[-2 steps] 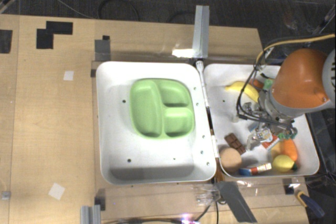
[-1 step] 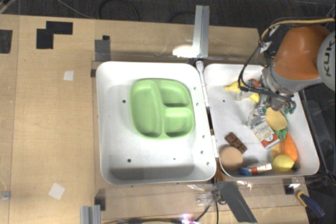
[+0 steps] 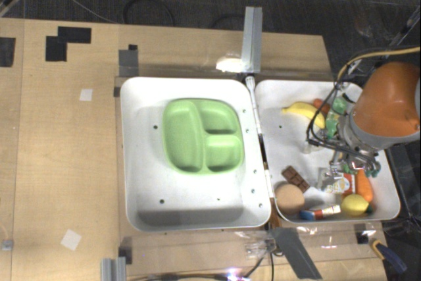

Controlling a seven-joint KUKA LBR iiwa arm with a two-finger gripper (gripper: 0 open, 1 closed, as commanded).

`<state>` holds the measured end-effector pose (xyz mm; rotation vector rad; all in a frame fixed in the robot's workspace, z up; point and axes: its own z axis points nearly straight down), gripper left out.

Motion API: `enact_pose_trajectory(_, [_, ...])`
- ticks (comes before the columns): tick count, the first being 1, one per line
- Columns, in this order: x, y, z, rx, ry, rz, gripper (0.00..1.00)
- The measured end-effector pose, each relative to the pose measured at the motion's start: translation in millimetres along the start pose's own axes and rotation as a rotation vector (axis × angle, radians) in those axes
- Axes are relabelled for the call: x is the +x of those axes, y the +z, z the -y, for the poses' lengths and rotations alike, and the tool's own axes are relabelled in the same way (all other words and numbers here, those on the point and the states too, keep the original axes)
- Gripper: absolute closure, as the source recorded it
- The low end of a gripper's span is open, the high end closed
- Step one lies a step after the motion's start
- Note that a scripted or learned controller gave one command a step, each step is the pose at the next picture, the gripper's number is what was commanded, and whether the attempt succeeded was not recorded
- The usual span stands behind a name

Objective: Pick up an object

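In the right bin (image 3: 283, 141) | claw (image 3: 337, 176) low beside carrot (image 3: 364, 186) | grip state unclear | no legible labels

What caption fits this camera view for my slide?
Robot gripper reaching into the right bin of toy food, beside a green tray in the left bin.

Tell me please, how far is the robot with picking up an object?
Done: the arm has reached over the right bin, and the gripper is low among the items. In hand: nothing visibly lifted; the banana, carrot, lemon and chocolate bar lie in the bin. Left: grasp one and raise it.
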<state>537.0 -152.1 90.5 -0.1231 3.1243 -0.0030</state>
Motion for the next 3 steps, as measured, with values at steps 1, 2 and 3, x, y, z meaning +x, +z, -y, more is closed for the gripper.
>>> enact_pose_trajectory(1, [26.3,-1.0,-8.8,0.004,0.008,0.009,0.0])
enact_pose_trajectory(2, [-51.2,1.2,-54.4,-0.001,0.117,0.005,0.0])
enact_pose_trajectory(3, [-16.4,-28.7,-16.8,0.0,0.294,-0.009,0.0])
